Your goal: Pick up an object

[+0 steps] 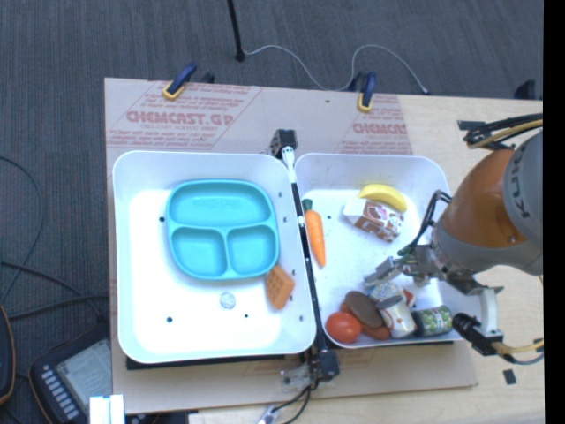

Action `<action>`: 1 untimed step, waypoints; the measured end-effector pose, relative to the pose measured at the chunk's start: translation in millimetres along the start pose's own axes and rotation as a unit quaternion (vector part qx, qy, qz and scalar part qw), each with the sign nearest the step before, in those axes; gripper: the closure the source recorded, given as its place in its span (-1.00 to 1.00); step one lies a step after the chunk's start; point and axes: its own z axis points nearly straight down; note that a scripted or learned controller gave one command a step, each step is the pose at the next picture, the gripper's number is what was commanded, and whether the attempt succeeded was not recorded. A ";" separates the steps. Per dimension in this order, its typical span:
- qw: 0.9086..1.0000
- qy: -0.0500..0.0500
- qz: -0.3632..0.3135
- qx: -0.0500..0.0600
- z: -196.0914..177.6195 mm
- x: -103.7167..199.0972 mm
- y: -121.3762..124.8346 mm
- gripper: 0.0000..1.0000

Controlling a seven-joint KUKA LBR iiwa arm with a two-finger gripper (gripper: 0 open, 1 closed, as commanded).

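The arm (494,215) reaches over the right bin (424,168), its gripper (388,276) low beside the brown toy (364,307), tomato (343,327) and can (433,321). Nothing looks lifted yet; whether the jaws are spread or closed, I cannot tell.

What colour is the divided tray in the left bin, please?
Light blue tray, clearest in the camera view.

Bench: flat brown cardboard-covered bench top (265,117), red lettering printed on it.
On it: two shallow white plastic bins (141,237), side by side, touching.
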 end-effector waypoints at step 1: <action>1.000 0.000 0.001 -0.002 -10.8 -0.5 1.3 1.00</action>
